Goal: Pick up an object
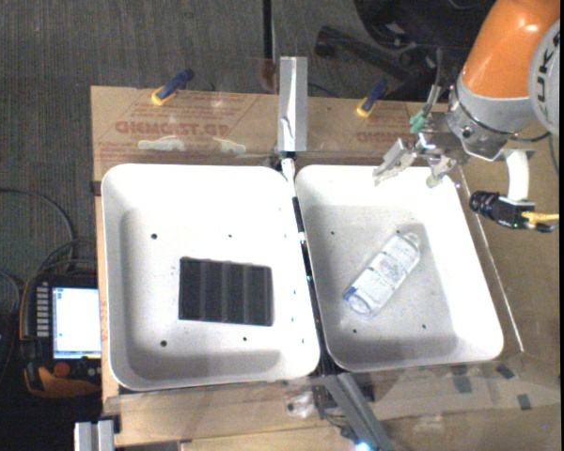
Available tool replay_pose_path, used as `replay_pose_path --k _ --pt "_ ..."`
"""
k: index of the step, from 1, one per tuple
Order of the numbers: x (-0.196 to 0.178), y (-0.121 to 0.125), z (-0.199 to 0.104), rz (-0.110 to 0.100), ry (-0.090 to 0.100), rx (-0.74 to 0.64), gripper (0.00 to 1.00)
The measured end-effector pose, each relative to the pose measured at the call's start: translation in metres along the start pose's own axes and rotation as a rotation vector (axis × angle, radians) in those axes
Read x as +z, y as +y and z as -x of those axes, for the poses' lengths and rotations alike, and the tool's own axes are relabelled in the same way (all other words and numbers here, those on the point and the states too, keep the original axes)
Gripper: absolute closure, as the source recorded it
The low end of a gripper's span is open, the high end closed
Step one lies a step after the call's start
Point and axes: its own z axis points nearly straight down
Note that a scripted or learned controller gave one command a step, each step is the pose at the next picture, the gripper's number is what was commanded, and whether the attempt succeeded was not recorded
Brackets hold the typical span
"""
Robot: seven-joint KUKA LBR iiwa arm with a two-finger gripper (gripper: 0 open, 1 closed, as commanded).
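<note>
A clear plastic bottle with a blue cap lies on its side, slanted, in the middle of the right bin. A flat black ribbed block rests in the middle of the left bin. My gripper hangs above the back edge of the right bin, well behind the bottle and apart from it. Its two fingers are spread and nothing sits between them.
A metal post stands upright behind the seam between the bins. Two clamps hold the cardboard sheet at the back. A tablet lies left of the bench. A cable connector hangs beside the right bin's far corner.
</note>
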Motion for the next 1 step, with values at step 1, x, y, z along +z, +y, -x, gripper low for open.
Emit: replay_pose_path --k 1 --pt "0.0775 0.0037 0.0620 -0.001 -0.003 -0.033 0.00"
